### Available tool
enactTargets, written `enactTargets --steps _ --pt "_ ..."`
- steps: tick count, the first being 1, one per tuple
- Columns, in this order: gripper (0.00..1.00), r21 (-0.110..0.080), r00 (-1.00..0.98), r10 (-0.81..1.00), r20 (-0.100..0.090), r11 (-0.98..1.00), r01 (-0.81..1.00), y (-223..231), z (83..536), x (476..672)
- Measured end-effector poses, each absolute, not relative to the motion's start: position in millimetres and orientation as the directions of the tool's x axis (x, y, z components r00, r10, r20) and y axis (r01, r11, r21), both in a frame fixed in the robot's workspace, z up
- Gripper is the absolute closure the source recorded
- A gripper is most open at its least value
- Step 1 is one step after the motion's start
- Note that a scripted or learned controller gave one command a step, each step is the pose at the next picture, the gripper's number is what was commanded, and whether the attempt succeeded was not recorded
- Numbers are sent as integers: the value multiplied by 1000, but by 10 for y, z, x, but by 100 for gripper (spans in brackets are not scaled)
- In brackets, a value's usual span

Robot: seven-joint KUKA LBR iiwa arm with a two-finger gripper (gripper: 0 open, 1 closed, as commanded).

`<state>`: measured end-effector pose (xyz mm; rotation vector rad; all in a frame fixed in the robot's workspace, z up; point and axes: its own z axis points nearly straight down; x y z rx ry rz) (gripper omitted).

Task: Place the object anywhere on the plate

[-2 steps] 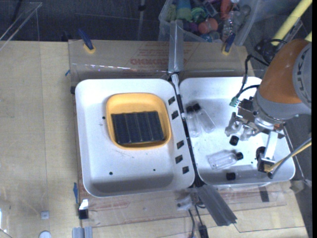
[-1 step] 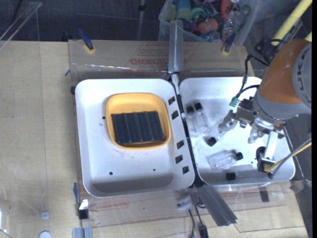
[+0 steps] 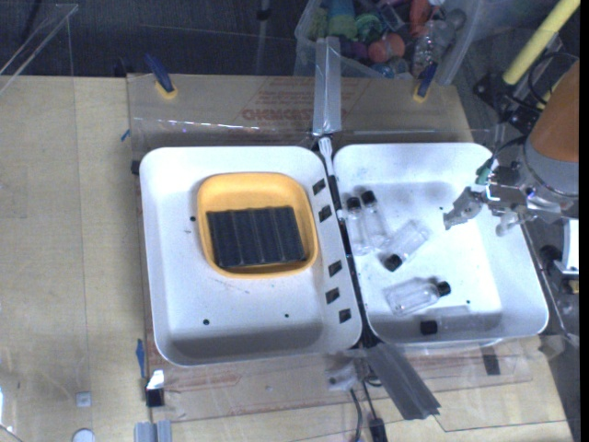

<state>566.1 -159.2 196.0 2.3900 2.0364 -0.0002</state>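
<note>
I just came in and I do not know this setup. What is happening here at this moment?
A grey robot arm reaches in from the right, and its end effector is above the right bin, near that bin's right side. Several small clear bottles with dark caps lie loose on the floor of this bin. In the left bin sits a yellow plate with a dark ribbed insert. No bottle is on the plate yet, so the placing is not done.
</note>
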Motion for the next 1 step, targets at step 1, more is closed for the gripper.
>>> enactTargets --steps 1 --pt "0 3 -149 989 -3 149 989 -2105 2059 6052"
